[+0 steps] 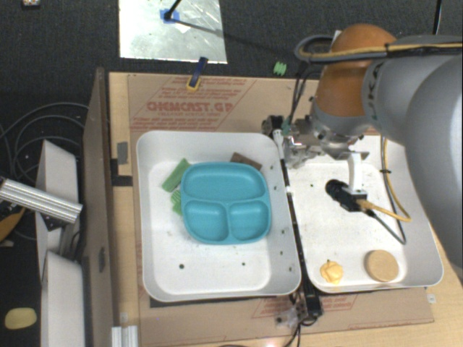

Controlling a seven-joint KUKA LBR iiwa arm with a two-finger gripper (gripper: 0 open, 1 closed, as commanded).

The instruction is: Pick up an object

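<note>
Camera view: near edge of right bin [318,226], small yellow lump [331,271] and round tan disc [381,264], apart. Left bin [210,266]: blue divided plate [224,202]. Farther: arm [405,85] bent down, gripper [289,138] at far corner by divider, not possible to tell if apart or together.

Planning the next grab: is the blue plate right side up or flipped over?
Right side up: the blue plate in the left bin shows its three open compartments facing upward.

Blue plate [224,201] blocks mid left bin [155,266], green piece [174,173] and brown piece [246,160] tight against its far side, near strip free; right bin [427,266] centre free, yellow lump [332,271] and tan disc [381,265] at front wall, arm [405,85] over back.
</note>
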